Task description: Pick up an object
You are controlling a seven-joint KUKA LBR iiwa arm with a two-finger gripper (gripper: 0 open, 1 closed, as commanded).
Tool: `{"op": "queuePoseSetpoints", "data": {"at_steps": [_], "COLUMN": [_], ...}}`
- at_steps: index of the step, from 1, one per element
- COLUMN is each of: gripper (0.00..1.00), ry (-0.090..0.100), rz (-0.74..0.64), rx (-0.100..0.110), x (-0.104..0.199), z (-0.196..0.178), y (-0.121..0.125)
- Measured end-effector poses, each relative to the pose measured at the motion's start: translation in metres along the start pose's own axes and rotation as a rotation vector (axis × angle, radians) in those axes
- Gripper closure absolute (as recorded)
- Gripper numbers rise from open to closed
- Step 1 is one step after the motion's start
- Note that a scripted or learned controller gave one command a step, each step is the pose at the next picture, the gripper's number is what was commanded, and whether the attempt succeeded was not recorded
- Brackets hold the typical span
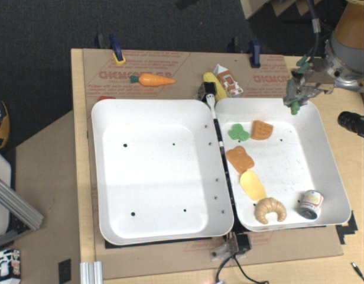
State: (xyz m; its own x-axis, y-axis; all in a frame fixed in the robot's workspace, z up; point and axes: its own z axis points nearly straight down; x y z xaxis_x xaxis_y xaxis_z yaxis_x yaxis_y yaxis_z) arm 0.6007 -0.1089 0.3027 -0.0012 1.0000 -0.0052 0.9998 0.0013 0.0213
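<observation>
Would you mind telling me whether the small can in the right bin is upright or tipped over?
Tipped over: the can lies on its side near the right bin's front corner, its round end facing the camera.

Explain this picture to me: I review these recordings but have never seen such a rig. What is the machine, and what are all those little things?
One camera looks down at a slant on a bench with two shallow white bins, left and right. The grey robot arm reaches in from the right; its hand hangs over the right bin's far rim, with nothing visibly held. That bin holds toy food: a green leafy piece, an orange slice, a brown toast piece, a yellow wedge, a tan croissant and a small tin can. A toy carrot lies on the cardboard behind the bins.
</observation>
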Motion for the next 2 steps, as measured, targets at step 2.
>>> {"op": "queuePoseSetpoints", "data": {"at_steps": [2], "gripper": [1.0], "ry": [0.006], "rz": [-0.008], "rx": [0.009], "x": [0.145], "z": [-0.133], "y": [0.05]}}
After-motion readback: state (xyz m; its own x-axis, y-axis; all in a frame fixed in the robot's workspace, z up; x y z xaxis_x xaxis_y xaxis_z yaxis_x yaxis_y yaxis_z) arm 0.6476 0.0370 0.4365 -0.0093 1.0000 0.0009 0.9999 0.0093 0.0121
